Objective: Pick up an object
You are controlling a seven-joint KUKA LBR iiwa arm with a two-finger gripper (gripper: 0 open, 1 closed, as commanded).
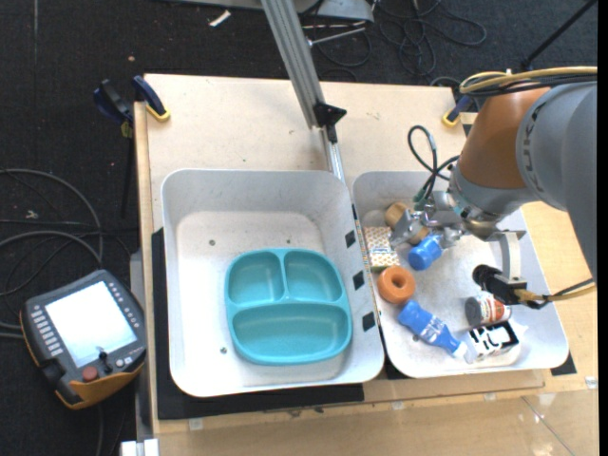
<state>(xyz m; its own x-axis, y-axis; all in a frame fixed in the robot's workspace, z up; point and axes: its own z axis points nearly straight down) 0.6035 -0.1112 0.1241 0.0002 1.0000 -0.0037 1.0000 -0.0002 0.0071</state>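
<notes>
The robot's thick, rounded grey arm point(568, 150) is showing a smooth matte shell, with a broad glossy orange band point(496, 141) wrapping it above the wrist. Yellow and black cables point(532, 76) are running along its upper edge, and a thin black cable point(425, 155) is looping beside the wrist. The small metallic silver tool point(425, 222) is gleaming below the band.

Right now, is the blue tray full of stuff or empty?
Empty. The teal divided tray in the left bin shows bare bottoms in all three compartments; the toys lie in the right bin.
</notes>
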